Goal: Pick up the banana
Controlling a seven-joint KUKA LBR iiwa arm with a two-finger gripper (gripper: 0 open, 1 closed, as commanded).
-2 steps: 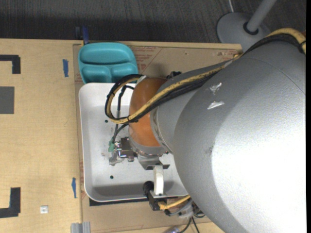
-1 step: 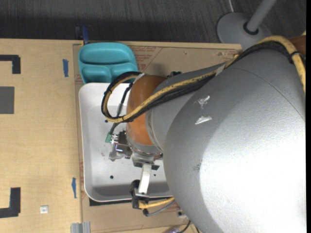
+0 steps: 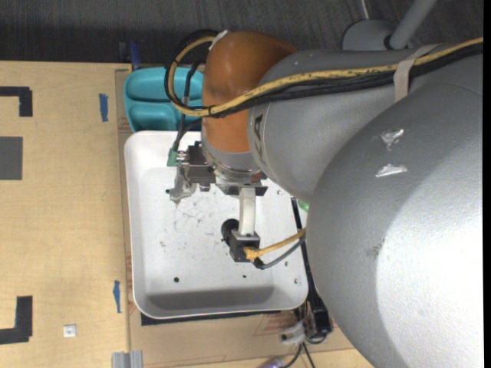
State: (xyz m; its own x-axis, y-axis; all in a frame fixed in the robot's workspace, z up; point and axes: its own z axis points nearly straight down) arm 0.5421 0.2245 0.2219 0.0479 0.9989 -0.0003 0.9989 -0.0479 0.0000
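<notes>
My gripper (image 3: 181,190) hangs low over the left bin (image 3: 153,228), near its upper middle, with its tip close to the scuffed white floor. The orange band (image 3: 234,90) and the grey wrist rise right above it. A black fitting (image 3: 239,245) with a yellow cable hangs off the wrist over the bin's centre. The arm's bulk covers the bin's right part and everything to the right of it. Nothing can be made out under the gripper's tip.
A teal plastic object (image 3: 149,98) lies just beyond the bin's far edge. A small green sliver (image 3: 302,204) peeks out at the bin's right rim beside the arm. The tan bench (image 3: 61,205) with black and blue tape marks stretches to the left.
</notes>
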